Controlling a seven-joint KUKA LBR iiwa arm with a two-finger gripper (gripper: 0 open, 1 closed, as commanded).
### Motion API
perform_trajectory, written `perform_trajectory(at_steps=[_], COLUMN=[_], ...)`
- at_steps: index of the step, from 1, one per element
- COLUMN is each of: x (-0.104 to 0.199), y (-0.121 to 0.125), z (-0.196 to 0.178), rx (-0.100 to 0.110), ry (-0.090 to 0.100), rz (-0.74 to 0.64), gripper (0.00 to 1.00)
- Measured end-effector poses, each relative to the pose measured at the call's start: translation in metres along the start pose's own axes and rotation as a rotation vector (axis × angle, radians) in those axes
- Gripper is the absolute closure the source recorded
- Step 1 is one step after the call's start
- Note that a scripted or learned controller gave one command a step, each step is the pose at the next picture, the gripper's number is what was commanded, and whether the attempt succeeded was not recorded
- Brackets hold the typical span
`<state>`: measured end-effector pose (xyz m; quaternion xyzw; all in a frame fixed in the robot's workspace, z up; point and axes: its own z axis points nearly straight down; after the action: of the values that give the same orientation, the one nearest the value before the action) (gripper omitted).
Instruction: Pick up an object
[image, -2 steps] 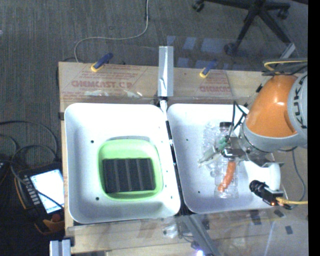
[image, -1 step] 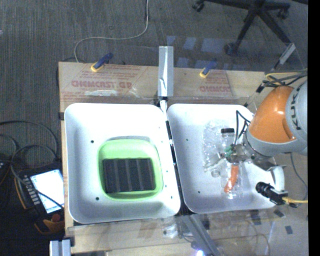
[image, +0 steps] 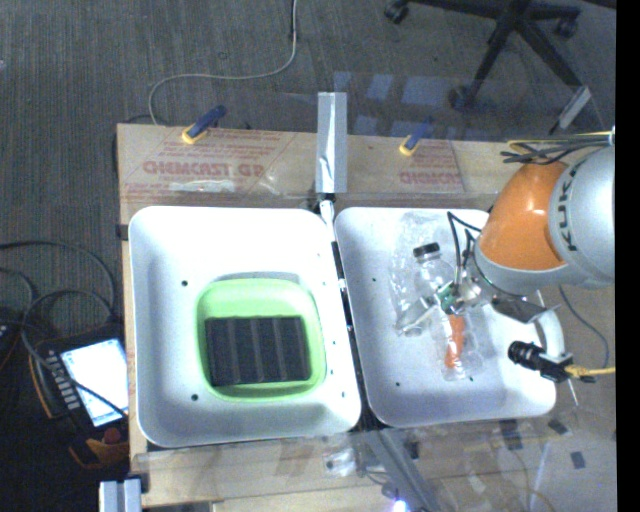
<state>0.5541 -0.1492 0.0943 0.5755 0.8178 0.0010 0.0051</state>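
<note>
The right bin (image: 385, 375) holds a small clear bottle with a black cap (image: 428, 252), a crumpled clear plastic wrapper (image: 412, 305) and an orange item in a clear packet (image: 455, 345). My arm, with its orange band (image: 520, 225), hangs over that bin's right half. The gripper (image: 456, 295) sits low over the pile, between the clear wrapper and the orange packet, and is partly covered by the wrist and cables. A green tray with a dark ribbed insert (image: 258, 345) lies in the left bin (image: 160, 260).
A black connector with a yellow cable (image: 535, 358) hangs off the arm above the right bin's near right corner. A metal divider post (image: 330, 140) stands behind the bins. A tablet (image: 90, 375) lies on the floor at left.
</note>
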Motion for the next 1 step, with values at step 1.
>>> perform_trajectory(at_steps=[1], x=[-0.0474], y=[-0.0134], z=[0.0022], rx=[-0.008], ry=[-0.001], rz=[0.248], gripper=[0.0])
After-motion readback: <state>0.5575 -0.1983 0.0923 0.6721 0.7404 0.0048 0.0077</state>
